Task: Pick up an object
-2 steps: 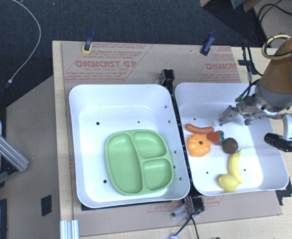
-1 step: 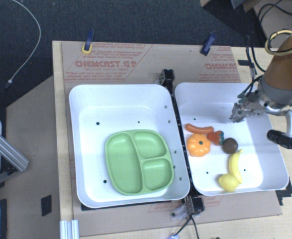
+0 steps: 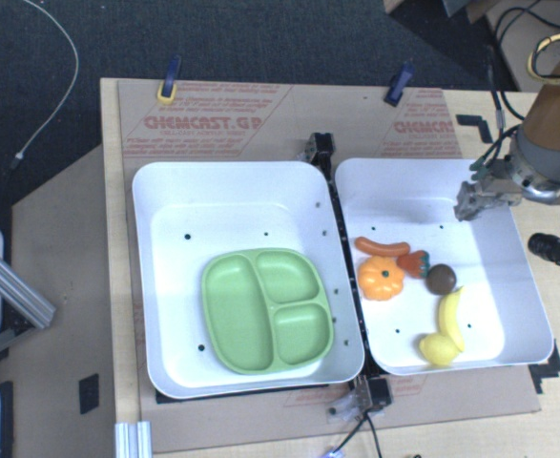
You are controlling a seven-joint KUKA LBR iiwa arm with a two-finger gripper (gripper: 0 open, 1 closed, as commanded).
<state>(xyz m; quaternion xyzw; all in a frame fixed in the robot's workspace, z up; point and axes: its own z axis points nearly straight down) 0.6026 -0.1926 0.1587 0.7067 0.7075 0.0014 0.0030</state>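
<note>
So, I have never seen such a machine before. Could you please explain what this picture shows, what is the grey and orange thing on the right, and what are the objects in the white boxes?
The picture comes from one camera fixed above a bench, looking down at a slant. The grey and orange thing is a robot arm reaching in from the right. Its end effector, the part meant for grasping, hangs over the far part of the right bin. Nothing is seen in it.

There are two shallow white bins side by side. The left bin holds a green plate with three compartments. The right bin holds toy food: a sausage, a pumpkin, a carrot, a brown ball, a banana and a lemon. The arm should pick up one object.
</note>
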